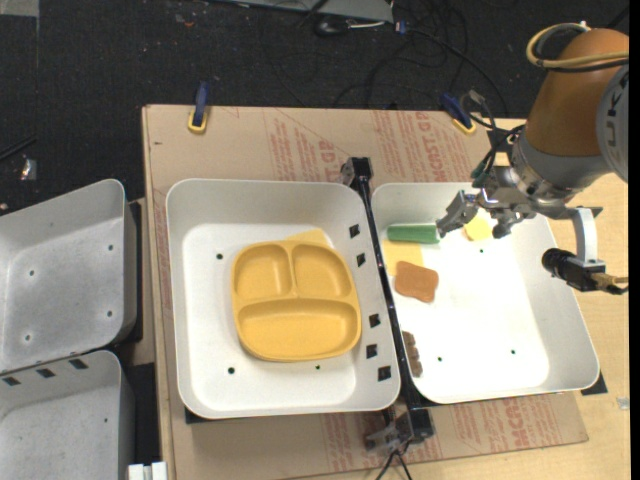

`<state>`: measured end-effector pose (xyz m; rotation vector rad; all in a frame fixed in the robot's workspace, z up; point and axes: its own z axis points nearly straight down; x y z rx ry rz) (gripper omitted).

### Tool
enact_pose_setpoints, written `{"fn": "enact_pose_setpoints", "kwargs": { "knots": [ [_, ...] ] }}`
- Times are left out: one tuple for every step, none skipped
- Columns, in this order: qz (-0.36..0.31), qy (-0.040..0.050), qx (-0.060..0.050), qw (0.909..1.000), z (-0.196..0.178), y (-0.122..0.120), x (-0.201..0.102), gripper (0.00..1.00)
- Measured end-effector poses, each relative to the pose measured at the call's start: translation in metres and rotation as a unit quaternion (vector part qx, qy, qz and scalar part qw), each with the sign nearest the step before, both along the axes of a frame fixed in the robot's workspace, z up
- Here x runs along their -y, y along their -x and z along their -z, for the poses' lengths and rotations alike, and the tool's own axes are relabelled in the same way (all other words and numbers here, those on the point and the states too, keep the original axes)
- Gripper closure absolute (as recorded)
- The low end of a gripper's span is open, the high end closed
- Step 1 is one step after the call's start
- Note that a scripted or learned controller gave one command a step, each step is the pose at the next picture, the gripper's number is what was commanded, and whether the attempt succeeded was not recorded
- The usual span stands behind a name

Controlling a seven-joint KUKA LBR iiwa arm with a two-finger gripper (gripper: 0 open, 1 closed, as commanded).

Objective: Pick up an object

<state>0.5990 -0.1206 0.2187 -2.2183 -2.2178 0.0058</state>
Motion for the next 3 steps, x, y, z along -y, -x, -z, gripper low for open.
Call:
{"fn": "enact_pose_setpoints", "kwargs": {
  "knots": [
    [0.000, 0.0002, 0.001, 1.0000, 0.044, -0.004, -0.001, 0.00],
    [0.000, -0.0002, 0.000, 1.0000, 0.106, -0.004, -0.009, 0.00],
    [0.001, 0.0008, 0.004, 1.0000, 0.092, -0.005, -0.008, 1.00]
  ]
}}
